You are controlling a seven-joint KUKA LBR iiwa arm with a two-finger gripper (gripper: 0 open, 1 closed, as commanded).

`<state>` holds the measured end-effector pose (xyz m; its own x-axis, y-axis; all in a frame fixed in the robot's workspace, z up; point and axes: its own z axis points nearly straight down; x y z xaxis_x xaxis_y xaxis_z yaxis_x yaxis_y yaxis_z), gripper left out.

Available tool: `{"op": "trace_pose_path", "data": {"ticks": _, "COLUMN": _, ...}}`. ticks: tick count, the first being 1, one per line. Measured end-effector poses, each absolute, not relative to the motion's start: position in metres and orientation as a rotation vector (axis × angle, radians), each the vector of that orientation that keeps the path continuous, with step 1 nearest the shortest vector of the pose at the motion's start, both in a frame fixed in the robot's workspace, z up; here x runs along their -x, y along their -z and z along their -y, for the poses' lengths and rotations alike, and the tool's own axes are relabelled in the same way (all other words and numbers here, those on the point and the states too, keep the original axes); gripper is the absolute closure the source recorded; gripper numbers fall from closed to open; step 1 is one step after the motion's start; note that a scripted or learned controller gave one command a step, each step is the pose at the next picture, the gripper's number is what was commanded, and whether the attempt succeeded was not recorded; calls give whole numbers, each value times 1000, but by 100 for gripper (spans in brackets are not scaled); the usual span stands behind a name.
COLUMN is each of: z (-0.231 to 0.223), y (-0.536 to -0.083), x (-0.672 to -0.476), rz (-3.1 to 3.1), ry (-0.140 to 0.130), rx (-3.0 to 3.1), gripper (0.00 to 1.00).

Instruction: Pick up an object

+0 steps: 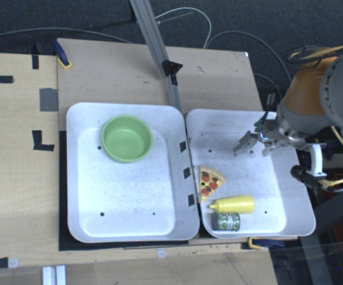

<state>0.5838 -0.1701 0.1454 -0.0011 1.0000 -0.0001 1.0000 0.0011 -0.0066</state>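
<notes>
Yellow mustard bottle (232, 204), lying flat

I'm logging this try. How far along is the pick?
Done: the arm has brought the hand over the right bin, fingers spread and holding nothing. In hand: no grasp yet. Left: lowering onto and lifting an object; the pizza slice, mustard bottle and can lie untouched.

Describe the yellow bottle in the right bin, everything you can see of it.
The yellow bottle looks like a plastic mustard squeeze bottle with a tapered nozzle. It lies on its side near the front edge of the right bin, nozzle pointing left. A small green can lies just in front, seemingly touching it. A pizza slice toy sits slightly behind its nozzle end. The gripper is well away from it.
</notes>
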Motion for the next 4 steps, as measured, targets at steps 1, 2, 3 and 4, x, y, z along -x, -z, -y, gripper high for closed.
{"op": "trace_pose_path", "data": {"ticks": 1, "z": 169, "y": -91, "x": -582, "rz": 2219, "ry": -8, "rx": 2216, "gripper": 0}}
{"op": "trace_pose_path", "data": {"ticks": 2, "z": 169, "y": -104, "x": -584, "rz": 2223, "ry": -3, "rx": 2216, "gripper": 100}}
{"op": "trace_pose_path", "data": {"ticks": 3, "z": 168, "y": -168, "x": -585, "rz": 2227, "ry": 4, "rx": 2223, "gripper": 100}}
{"op": "trace_pose_path", "data": {"ticks": 4, "z": 166, "y": -231, "x": -591, "rz": 2228, "ry": 5, "rx": 2223, "gripper": 100}}
